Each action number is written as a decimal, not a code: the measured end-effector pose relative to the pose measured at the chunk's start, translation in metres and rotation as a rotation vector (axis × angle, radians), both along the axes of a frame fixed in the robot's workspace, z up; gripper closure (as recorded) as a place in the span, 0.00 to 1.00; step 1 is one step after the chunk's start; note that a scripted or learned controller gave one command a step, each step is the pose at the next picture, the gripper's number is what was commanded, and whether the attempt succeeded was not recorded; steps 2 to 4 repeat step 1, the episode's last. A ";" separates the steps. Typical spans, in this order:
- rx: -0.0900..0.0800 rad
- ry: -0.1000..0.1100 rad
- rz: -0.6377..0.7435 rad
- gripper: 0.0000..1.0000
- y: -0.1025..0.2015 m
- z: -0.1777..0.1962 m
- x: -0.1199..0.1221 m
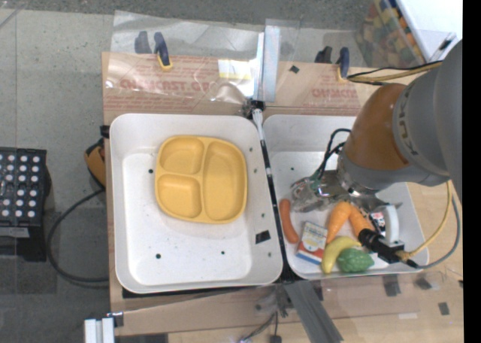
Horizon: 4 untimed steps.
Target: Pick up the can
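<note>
- Reaching in from the right, the arm [406, 135] hangs low over the right bin [301, 142], its grey bulk and orange band covering much of that bin's upper half; I judge the wrist is angled down so as to work among the clutter below.
- The hand [319, 189] sits at the metallic tangle near the bin's middle, and whether it is apart or together I cannot tell (glare and the wrist blur the detail).
- A can [387, 221], if that is what the white and red cylinder is, lies on its side near the right wall of the same bin, partly tucked under the arm and just beside a carrot [338, 220]. It is not in the hand.
- Toy food crowds the bin's lower part: a sausage [286, 221] near the left wall, a small box [312, 240], a banana [337, 251] and a green vegetable [355, 260] touching it. Packed so close, they leave little room for a clean approach.
- The left bin [135, 244] holds a yellow divided plate [201, 178], well apart from the work.
- Both bins rest side by side on the desk [124, 71], with clamped plastic sheeting behind them.
</note>
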<state>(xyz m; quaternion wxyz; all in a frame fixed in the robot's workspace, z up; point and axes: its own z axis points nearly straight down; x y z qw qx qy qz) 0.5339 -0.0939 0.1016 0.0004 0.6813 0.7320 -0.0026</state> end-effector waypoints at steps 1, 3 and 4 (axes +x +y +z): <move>0.001 -0.004 0.041 1.00 0.023 0.092 0.078; 0.001 -0.004 0.041 1.00 0.023 0.092 0.078; 0.001 -0.004 0.041 1.00 0.023 0.092 0.078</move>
